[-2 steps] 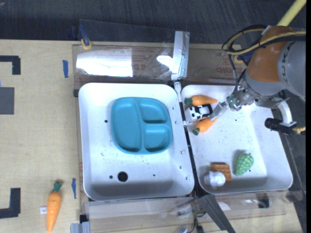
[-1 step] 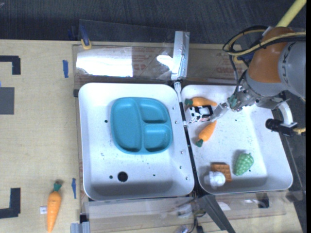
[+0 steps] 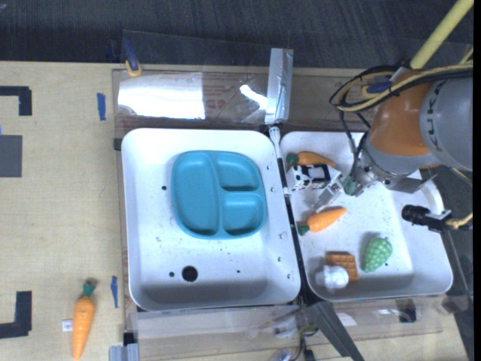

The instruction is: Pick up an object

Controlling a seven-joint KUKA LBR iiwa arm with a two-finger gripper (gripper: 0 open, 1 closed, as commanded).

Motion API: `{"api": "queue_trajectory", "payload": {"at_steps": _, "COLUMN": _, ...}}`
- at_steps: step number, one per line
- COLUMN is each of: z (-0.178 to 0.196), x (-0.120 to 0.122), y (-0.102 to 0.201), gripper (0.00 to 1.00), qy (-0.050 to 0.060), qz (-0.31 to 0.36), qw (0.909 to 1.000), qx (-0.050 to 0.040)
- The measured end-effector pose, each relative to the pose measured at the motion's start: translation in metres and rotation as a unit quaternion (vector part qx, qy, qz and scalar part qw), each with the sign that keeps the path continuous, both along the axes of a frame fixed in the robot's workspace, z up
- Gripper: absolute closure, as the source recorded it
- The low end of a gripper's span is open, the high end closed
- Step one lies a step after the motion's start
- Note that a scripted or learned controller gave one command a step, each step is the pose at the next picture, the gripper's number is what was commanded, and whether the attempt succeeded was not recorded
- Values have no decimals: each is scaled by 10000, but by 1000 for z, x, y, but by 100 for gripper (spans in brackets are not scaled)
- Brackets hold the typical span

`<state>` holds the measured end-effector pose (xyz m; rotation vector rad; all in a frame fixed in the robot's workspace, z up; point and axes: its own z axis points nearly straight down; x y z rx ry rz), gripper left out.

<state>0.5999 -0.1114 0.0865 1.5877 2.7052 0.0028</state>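
Nearest us, one toy carrot [image 3: 83,318] lies on the bench [image 3: 52,201], lower left. We cannot tell the state of the jaws [image 3: 342,187], upper right, over the right bin [image 3: 432,273]: two carrots, one green piece [image 3: 376,253]. The left bin [image 3: 143,224] holds one blue tray [image 3: 218,192].

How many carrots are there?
2 for sure. One carrot lies in the right bin, near its middle. The other carrot lies on the bench, left of the left bin. An orange thing at the right bin's top might be another; the arm may hide more.
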Motion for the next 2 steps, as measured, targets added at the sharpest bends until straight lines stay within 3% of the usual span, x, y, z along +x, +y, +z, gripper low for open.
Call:
{"api": "queue_trajectory", "payload": {"at_steps": 1, "z": 0, "x": 8, "y": 12, "gripper": 0, "qy": -7, "qz": -269, "qw": 9996, "qx": -1}}
{"api": "queue_trajectory", "payload": {"at_steps": 2, "z": -3, "x": 51, "y": 6, "gripper": 0, "qy": 434, "qz": -438, "qw": 9981, "qx": 29}}
